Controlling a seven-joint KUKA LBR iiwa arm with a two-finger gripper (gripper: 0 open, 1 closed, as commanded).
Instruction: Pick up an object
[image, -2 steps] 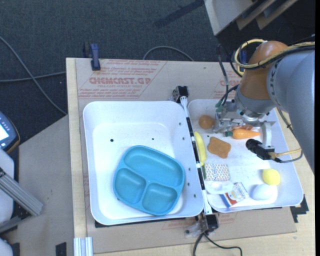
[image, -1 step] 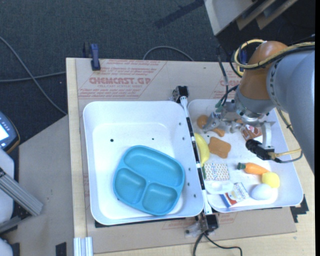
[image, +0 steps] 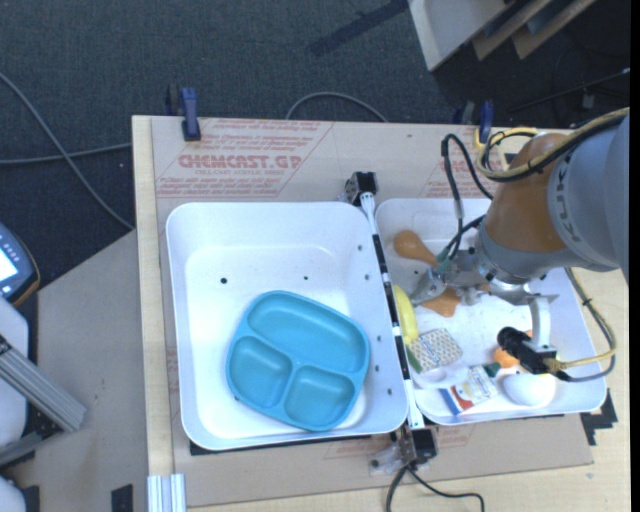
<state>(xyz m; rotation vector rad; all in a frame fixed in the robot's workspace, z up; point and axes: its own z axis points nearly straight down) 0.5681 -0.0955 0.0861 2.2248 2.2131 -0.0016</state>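
The two-finger gripper (image: 440, 285) hangs low in the upper-left part of the right shallow white bin (image: 585, 305). It sits at the end of the grey arm with the orange band (image: 520, 205), which reaches in from the right. Whether the gripper is parted or closed cannot be told: from above its tip is a small dark cluster of metal, and no object shows clearly inside it.

A small orange rounded lump (image: 446, 302) lies right at the tip, but it is unclear whether the two touch. A larger orange-tan rounded piece (image: 409, 243) lies just up and to the left, near the bin's far-left corner. A yellow banana-shaped thing (image: 404, 312) runs along the bin's left wall, just beside the gripper.

Towards the front edge lie a pale oval pad with a chequered mesh pattern (image: 435, 350), a small white carton with red and blue print (image: 466, 393) and a white egg-shaped thing (image: 528, 388). A patch of bare white floor lies open between the gripper and this front row. The arm's bulk hides the bin's far-right part.

The left shallow white bin (image: 180, 245) meets the right one along their shared edge on the pale wooden bench (image: 250, 165). A blue plastic tray with three compartments (image: 297, 358) lies in its front half, and its back half is open floor.
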